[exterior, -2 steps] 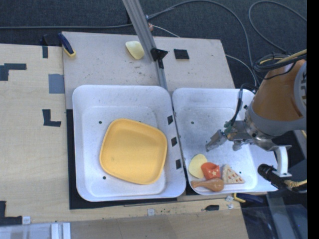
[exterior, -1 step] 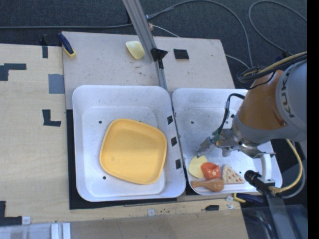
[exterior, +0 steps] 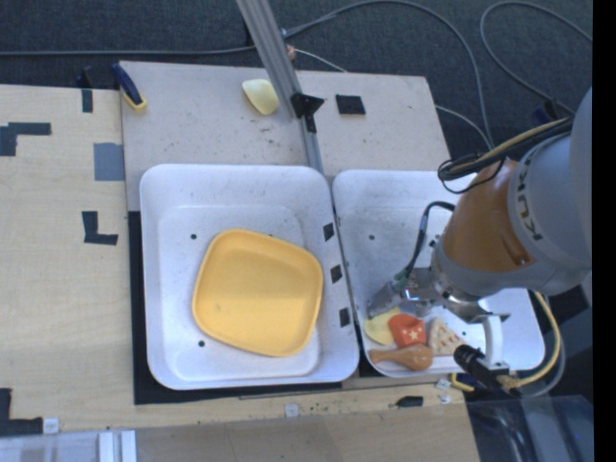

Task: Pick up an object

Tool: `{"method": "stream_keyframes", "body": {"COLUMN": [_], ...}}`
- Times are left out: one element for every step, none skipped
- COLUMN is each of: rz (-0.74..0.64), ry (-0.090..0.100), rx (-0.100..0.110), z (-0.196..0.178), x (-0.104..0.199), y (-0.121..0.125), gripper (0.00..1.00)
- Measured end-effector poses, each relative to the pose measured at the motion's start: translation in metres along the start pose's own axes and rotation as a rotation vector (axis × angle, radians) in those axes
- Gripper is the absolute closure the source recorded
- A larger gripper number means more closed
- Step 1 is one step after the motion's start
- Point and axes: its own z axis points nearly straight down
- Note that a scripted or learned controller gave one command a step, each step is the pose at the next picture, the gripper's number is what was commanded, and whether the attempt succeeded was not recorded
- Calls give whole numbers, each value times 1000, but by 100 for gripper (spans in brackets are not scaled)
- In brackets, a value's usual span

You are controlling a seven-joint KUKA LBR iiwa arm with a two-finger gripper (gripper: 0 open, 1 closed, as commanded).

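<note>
Near corner of the right bin (exterior: 385, 200): a brown drumstick-shaped toy (exterior: 404, 357), a red piece (exterior: 408, 331) and a pale wedge (exterior: 445, 336) lie clustered. Just beyond, the gripper (exterior: 402, 292) hangs low; jaw state cannot be told. Approach stage, judged; descent onto one item follows. Left bin (exterior: 164, 200): yellow plate (exterior: 258, 292).

Setting is a robotics laboratory test cell. Evidence: a grey industrial arm (exterior: 525, 229) with an orange band reaches over a light wooden bench (exterior: 58, 258) marked with dark tape patches. Two shallow white bins (exterior: 164, 200) sit side by side on a mounted board. Loose cables (exterior: 404, 17) trail over dark carpet behind. An aluminium strut (exterior: 274, 56) crosses the board.
</note>
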Motion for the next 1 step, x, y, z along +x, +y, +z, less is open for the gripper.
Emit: {"method": "stream_keyframes", "body": {"rz": [-1], "ry": [0], "rx": [-4], "z": [-12], "x": [0], "y": [1], "gripper": [100]}}
